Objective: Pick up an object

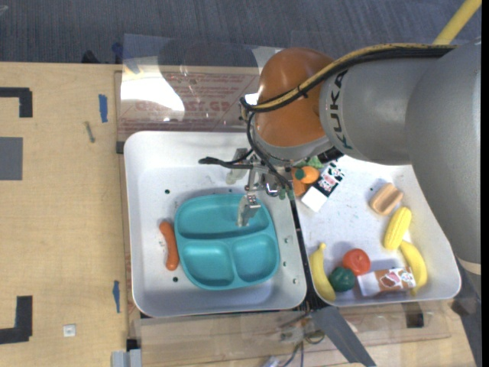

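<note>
Looks like a robotics lab or test cell, not a home. Shows in the plain wooden bench (53, 228) marked with black tape corners (21, 102) and blue tape strips (103, 107), two shallow white bins (145, 167) of toy plastic food, grey office carpet (153, 6) beyond, and a yellow cable (458, 17) running to the industrial arm (397, 98).
</note>
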{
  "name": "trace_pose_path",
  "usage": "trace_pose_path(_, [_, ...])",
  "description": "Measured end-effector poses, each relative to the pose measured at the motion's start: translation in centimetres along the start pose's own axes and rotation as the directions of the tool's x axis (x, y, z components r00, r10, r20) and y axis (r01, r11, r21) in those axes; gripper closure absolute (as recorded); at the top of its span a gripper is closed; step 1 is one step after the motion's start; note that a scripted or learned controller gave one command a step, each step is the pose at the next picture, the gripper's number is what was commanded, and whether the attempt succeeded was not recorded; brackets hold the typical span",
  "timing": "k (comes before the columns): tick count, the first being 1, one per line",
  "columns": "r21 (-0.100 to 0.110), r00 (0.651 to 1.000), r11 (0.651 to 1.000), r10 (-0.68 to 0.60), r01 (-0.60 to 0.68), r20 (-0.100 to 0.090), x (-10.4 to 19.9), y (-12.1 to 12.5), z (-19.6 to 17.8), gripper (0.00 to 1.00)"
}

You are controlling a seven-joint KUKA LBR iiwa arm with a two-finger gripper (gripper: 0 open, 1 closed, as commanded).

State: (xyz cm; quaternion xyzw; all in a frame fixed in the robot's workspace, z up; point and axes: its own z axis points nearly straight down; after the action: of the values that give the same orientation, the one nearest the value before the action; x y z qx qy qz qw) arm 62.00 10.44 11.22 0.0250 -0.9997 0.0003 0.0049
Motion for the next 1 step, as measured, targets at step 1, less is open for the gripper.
trace_pose_path(1, [-0.001,0.989,0.989,0.145,-0.145,0.025,-1.05,-11.52,-8.38,0.0])
